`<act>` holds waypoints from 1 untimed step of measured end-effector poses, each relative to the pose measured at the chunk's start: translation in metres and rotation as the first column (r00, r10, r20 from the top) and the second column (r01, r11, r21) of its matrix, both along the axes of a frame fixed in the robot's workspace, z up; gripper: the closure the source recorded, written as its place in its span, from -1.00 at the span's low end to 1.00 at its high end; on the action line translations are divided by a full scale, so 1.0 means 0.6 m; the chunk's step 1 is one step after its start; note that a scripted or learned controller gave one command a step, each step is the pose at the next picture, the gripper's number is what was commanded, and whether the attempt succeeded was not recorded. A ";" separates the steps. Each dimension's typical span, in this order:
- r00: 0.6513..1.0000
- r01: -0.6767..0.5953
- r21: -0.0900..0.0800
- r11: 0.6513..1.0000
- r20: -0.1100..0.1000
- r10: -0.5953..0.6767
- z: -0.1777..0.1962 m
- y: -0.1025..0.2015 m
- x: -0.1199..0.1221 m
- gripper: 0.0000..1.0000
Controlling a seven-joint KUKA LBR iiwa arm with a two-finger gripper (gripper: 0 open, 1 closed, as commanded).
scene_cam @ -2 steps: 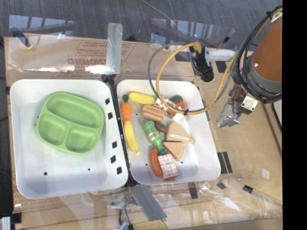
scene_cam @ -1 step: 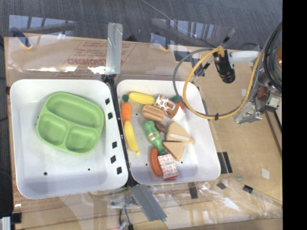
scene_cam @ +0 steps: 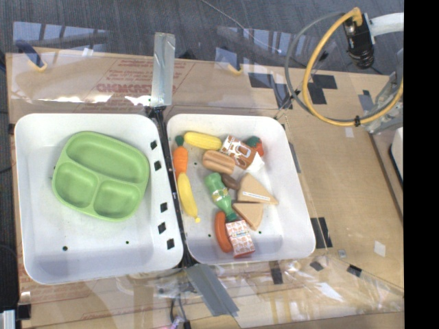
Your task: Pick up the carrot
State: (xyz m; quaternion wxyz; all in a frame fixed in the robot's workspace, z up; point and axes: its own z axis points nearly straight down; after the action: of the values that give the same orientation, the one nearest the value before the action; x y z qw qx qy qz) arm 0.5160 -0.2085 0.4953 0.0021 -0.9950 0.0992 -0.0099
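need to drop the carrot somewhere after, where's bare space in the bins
Left bin: bare floor below and right of the green plate. Right bin: a strip along its right wall, beside the sandwich wedges. Crowded: its left and middle, around the carrot and banana.

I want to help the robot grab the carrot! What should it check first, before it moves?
1. Carrot found: ok. The carrot lies in the right bin, by its left wall.
2. Top of the carrot uncovered: ok. Nothing lies on it.
3. Room around it: not ok. The banana sits just below it, the corn just above, and the bin wall is close on the left.
4. Gripper ready over the carrot: cannot tell. No gripper is over the bins yet.
5. Green plate out of the way: ok. It sits in the left bin.
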 end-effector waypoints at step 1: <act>0.997 0.072 0.007 0.997 -0.026 -0.072 -0.285 -0.001 -0.005 1.00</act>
State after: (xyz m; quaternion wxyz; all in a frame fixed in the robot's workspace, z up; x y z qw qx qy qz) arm 0.5127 -0.2094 0.3243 0.0043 -0.9908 0.1350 0.0034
